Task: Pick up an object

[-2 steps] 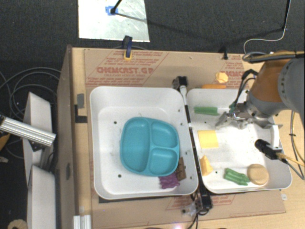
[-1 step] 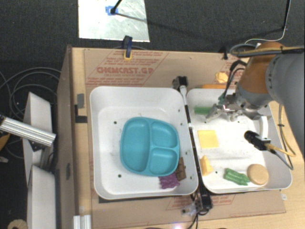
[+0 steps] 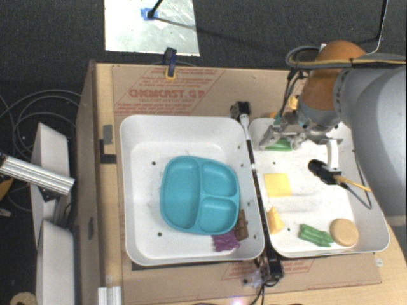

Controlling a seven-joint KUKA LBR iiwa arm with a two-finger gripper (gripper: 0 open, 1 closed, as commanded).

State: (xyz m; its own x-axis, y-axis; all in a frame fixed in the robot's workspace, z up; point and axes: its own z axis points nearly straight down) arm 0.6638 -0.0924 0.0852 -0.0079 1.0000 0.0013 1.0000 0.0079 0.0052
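My gripper (image 3: 284, 136) is low over the far left corner of the right bin (image 3: 375, 224). Directly under it and touching its tip lies a flat green object (image 3: 278, 147), partly hidden by it. Further forward in this bin are a yellow square slice (image 3: 277, 185), an orange wedge (image 3: 274, 220), a green pod-like piece (image 3: 315, 235) and a tan round disc (image 3: 344, 232).
The left bin (image 3: 137, 170) holds a teal divided plate (image 3: 199, 194), with a purple piece (image 3: 223, 241) and a brown piece (image 3: 242, 227) at its near right. The grey arm (image 3: 375, 113) covers the right bin's far right side.
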